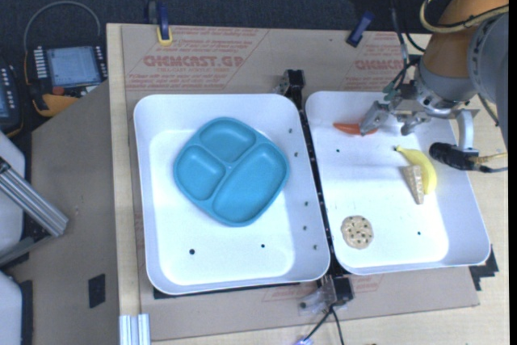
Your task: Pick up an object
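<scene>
Cookie [356, 231] lying at right bin [452, 250] front. End effector [393, 119] hovering, fingers apart, beside carrot [348, 128] at bin rear. Risk: fingertip nudging carrot away, closing on nothing.

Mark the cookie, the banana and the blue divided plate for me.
cookie [356, 231]: camera view, middle of its round face.
banana [420, 172]: camera view, middle of the part-peeled fruit.
blue divided plate [231, 171]: camera view, on the ridge where its compartments meet.
</scene>
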`<state>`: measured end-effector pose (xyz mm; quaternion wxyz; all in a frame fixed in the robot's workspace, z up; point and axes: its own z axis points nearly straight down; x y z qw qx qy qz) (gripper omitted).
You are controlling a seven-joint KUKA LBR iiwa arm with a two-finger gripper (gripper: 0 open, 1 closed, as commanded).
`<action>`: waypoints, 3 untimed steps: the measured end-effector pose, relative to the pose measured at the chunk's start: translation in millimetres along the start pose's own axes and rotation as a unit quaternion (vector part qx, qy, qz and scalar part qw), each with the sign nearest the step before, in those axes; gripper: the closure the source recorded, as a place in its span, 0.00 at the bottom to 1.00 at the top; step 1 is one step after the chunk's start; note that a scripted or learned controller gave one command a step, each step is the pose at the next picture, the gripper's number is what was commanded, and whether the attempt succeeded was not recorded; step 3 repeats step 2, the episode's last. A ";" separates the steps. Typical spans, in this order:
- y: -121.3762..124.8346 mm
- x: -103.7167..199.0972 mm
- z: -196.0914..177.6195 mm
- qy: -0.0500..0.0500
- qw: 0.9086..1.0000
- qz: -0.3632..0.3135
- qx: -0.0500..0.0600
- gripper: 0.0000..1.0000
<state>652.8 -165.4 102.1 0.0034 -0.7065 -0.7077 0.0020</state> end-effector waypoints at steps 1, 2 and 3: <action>2.3 -0.5 -15.8 -0.001 1.000 -0.001 -0.005 1.00; 9.7 -4.2 -62.2 -0.002 1.000 0.000 -0.007 1.00; 9.7 -4.2 -62.2 -0.002 1.000 0.000 -0.007 1.00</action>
